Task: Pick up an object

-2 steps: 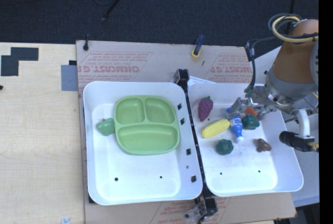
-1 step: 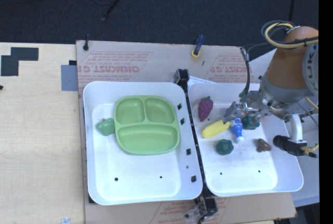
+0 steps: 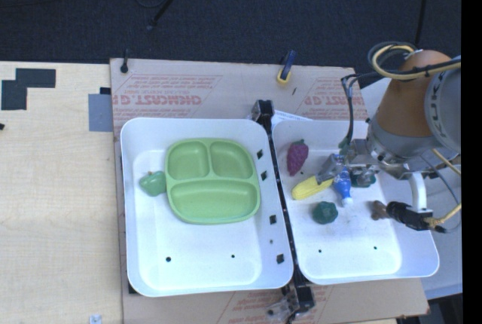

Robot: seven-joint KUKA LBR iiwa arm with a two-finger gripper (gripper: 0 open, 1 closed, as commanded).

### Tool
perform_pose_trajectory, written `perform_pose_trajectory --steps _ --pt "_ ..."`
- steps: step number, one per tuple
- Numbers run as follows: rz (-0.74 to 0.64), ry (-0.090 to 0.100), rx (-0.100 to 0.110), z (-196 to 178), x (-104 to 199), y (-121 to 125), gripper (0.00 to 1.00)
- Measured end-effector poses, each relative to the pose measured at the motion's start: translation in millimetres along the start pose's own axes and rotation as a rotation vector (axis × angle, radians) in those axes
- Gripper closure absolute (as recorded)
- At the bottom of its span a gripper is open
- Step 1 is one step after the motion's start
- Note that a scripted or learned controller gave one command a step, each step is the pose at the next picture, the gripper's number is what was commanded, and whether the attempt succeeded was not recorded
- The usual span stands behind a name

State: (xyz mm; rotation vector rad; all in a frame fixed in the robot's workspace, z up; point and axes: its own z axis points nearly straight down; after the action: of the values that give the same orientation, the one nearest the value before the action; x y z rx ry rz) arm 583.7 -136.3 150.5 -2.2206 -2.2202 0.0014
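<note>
Camera view: the approach step is judged in hand, the pincer (image 3: 340,178) being lowered in the right bin (image 3: 376,262) just beside the yellow object (image 3: 307,187), its state not discernible; next, centring over it and closing would be required.

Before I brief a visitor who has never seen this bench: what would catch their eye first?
Probably the green divided plate in the left bin, with a small green object at its left edge. Then the gripper over the right bin, close to a yellow piece, a purple one and a dark green one.
</note>
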Motion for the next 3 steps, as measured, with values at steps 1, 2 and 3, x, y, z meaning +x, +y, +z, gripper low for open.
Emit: perform_pose_trajectory --steps 1,2,3 --pt "0.000 0.001 0.001 34 0 1 0.00" --pt "0.002 0.003 -0.016 49 2 8 0.00" --pt "0.005 -0.002 -0.023 42 -1 10 1.00"
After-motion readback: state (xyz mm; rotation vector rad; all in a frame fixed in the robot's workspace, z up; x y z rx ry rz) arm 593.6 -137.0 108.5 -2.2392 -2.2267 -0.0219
